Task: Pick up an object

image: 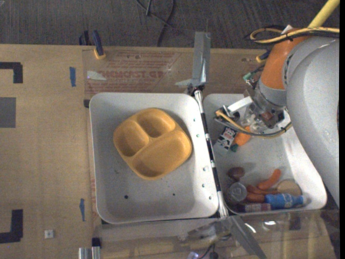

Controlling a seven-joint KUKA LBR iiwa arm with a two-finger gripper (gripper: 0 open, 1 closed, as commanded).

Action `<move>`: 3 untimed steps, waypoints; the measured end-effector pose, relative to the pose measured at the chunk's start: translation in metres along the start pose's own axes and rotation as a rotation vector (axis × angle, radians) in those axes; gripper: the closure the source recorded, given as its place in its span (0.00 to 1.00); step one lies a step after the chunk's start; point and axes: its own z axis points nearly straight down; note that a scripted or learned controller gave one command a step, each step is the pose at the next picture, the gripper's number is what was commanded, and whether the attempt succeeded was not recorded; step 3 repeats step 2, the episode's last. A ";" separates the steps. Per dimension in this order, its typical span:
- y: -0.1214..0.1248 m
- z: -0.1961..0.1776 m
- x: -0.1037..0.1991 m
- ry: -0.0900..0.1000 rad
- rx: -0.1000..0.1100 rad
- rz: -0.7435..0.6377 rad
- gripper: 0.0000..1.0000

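Observation:
My gripper [239, 127] is low in the far part of the right bin [302, 161], under the grey arm with its orange band [276, 69]. Right beside it lie a small orange piece [243, 139] and a small dark-and-white packet [226, 139]; whether it touches either I cannot tell. At the near end of that bin lie a brown round lump [235, 172], a metal can [236, 192], an orange carrot-like piece [269, 179], a tan object [289, 186] and a blue bottle [283, 200].
A yellow divided plate [152, 143] sits in the left bin [108, 198]. A ridge with screws [207, 155] separates the two bins. Cables [253, 131] hang around the wrist. The arm's large grey body [318, 107] covers the right bin's right side.

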 end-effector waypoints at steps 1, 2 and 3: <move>-0.015 -0.087 0.014 0.001 0.000 0.261 1.00; -0.047 -0.153 0.040 0.002 0.000 0.253 1.00; -0.047 -0.153 0.040 0.002 0.000 0.253 1.00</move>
